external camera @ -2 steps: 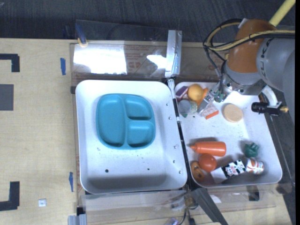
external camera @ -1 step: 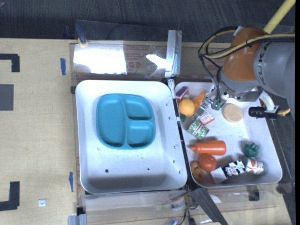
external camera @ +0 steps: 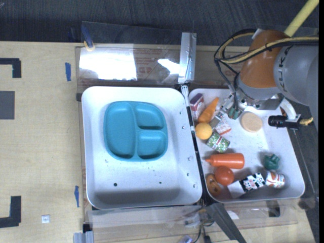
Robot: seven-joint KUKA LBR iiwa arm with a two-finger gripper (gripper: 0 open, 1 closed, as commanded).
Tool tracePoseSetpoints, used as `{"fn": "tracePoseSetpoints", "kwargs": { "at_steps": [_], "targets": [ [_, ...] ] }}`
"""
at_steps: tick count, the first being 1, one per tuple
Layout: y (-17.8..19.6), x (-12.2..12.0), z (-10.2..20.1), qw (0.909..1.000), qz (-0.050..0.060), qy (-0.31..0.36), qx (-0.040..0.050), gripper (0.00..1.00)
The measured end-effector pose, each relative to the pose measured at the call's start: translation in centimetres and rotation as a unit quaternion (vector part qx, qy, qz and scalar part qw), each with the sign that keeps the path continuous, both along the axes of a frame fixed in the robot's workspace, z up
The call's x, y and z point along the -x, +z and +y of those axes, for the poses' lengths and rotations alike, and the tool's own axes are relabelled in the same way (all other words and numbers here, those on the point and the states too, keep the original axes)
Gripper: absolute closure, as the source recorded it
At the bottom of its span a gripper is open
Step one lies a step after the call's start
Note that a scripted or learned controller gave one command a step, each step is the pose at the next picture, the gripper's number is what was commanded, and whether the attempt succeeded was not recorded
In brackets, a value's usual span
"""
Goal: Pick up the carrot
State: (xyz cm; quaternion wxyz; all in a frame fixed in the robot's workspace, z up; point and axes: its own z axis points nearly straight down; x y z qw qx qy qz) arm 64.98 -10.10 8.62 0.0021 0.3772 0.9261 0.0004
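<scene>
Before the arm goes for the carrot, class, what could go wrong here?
1. The carrot lies wedged among a packet, a yellow ball and small cartons, so the end effector may grab a neighbour.
2. It sits close to the bin wall, leaving little room.
3. The orange sausage-shaped toy could be mistaken for it.

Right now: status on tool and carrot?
Tool low at right bin's far side. Carrot just beside it, not held, leaning on bin wall. Orange ball and small packets crowd it.
</scene>
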Motion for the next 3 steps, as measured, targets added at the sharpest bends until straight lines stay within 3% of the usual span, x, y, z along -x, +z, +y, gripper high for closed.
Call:
{"fn": "tracePoseSetpoints", "kwargs": {
  "at_steps": [1,2,3],
  "targets": [
    [7.3,-1.0,-5.7,0.9940,-0.003,0.109,0.0020,0.00],
    [10.1,-0.1,2.0,0.9895,-0.001,0.145,-0.0003,0.00],
    [1.0,-0.7,0.5,0.9903,0.003,0.139,-0.0002,0.00]
  ]
}}
